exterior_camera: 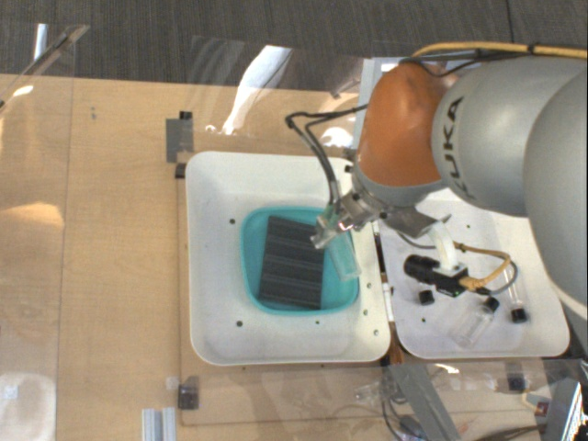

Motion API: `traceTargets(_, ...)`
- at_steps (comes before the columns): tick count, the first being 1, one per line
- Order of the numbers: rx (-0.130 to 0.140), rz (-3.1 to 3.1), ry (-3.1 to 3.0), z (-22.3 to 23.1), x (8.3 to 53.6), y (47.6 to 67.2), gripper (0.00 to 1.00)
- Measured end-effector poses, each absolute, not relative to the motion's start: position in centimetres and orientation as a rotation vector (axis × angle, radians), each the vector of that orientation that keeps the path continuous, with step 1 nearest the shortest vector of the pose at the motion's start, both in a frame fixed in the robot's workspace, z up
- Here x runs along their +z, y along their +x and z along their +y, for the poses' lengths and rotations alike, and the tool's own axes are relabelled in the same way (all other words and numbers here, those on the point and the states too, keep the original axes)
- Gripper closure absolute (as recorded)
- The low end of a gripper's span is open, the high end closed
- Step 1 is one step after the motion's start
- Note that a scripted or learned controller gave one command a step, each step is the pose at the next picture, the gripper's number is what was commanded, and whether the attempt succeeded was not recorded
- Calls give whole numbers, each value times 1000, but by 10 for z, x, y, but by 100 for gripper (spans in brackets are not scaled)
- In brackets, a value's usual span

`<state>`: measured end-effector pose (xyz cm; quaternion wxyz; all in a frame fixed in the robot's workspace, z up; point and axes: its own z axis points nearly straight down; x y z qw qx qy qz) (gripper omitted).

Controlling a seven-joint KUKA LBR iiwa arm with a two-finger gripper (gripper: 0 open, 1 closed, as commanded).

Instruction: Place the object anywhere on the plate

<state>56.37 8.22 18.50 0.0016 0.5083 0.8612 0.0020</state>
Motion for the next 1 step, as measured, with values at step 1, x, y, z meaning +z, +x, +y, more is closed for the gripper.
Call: traceTargets(1,6,2701,1596,82,185,564,0)
